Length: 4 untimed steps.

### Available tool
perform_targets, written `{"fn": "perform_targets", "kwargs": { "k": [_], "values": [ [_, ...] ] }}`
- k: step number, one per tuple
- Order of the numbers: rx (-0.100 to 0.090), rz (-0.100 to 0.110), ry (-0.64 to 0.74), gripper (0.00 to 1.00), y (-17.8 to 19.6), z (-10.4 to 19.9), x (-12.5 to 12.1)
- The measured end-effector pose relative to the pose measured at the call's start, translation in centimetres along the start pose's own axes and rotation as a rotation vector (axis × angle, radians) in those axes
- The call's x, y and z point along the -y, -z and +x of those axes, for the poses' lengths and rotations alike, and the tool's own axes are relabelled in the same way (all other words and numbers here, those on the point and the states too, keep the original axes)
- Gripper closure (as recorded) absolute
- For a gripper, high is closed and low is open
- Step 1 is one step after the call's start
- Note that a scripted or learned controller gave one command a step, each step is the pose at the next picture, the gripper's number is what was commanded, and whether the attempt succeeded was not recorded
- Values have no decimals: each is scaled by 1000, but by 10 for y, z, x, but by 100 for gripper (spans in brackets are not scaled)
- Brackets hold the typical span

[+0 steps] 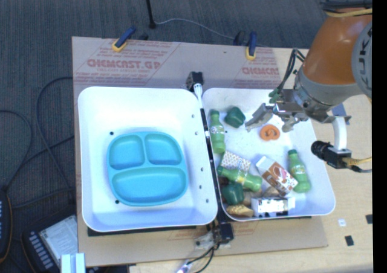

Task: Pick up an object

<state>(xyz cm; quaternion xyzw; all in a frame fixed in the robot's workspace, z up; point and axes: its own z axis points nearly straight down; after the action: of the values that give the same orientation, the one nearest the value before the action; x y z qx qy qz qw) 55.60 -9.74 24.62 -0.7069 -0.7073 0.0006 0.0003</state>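
pincer [272,119]: spread wide, empty | orange ring [269,133]: just below, between fingertips

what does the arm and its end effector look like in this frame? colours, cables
Arm: rounded orange section above a grey wrist housing. Gripper: grey metal, angular, with thin dark cables running along it. A white bracket with a black cylindrical part hangs off the wrist's side.

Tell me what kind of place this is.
Most likely a robotics lab's grasping test bench. Two white bins sit on a cardboard sheet clamped at its far edge, cables trail over carpet, and the gripper hangs over toy items such as an orange ring.
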Motion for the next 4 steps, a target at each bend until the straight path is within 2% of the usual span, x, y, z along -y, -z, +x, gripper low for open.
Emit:
{"fn": "perform_targets", "kwargs": {
  "k": [1, 2, 3, 4],
  "values": [
    [-1, 4, -1, 0, -132, -38, -33],
    [5, 16, 5, 0, -157, -52, -94],
    [3, -4, 0, 0, -42, -84, -113],
    [1, 0, 1, 0, -140, -80, -106]
  ]
}}
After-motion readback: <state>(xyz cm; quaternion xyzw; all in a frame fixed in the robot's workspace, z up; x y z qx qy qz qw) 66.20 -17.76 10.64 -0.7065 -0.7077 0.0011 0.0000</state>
